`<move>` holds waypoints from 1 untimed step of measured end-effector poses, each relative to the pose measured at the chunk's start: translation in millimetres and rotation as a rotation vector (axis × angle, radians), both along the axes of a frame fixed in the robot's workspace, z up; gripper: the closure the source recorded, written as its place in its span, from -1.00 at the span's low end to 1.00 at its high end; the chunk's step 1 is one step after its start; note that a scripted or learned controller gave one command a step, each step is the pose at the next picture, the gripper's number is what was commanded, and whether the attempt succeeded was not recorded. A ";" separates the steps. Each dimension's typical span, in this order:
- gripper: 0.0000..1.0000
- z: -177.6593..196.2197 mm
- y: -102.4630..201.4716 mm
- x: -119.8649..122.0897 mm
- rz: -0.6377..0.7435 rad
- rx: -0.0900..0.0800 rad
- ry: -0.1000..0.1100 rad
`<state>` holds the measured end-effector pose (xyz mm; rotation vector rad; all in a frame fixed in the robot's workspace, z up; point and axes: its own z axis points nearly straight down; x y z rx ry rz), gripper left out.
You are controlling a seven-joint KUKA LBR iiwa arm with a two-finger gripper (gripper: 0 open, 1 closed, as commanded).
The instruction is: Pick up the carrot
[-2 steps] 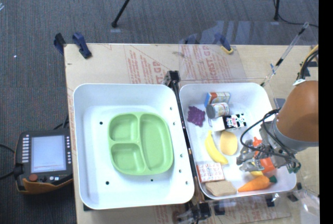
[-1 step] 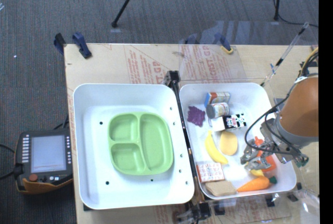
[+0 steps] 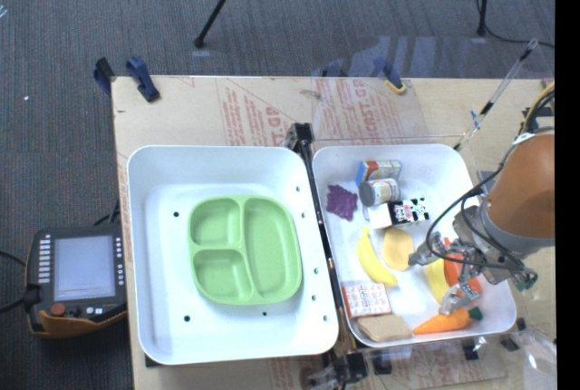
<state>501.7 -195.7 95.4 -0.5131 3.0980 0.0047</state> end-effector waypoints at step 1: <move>-1.00 -3.8 20.7 -8.0 0.109 -0.006 -0.020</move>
